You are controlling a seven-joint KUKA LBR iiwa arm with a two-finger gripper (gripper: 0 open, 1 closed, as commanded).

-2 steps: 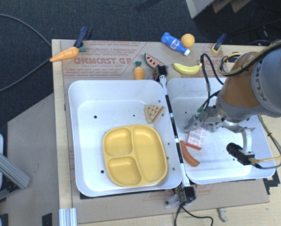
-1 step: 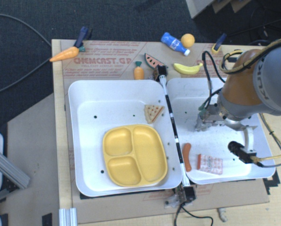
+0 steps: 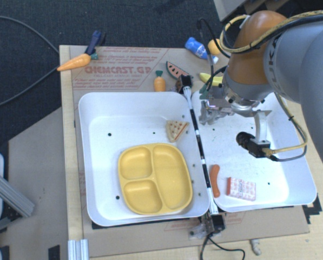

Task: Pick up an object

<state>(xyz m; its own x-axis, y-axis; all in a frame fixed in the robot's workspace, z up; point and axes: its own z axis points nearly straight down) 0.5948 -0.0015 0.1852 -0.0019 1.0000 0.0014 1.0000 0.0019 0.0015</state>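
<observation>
A yellow three-compartment plastic plate (image 3: 155,177) lies in the left white bin (image 3: 96,145). Just beyond its far right corner sits a tan waffle-patterned toy wedge (image 3: 177,129). Right of the plate, in the right white bin (image 3: 291,183), lie an orange toy sausage (image 3: 215,180) and a red-and-white packet (image 3: 241,188). The gripper (image 3: 210,112) hovers beyond these, near the dividing rim; whether it grasps anything cannot be told.

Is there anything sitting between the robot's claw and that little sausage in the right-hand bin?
Nothing visible. The gripper hangs over the far left part of the right bin; the sausage lies nearer, by the divider, with bare bin floor between them.
</observation>
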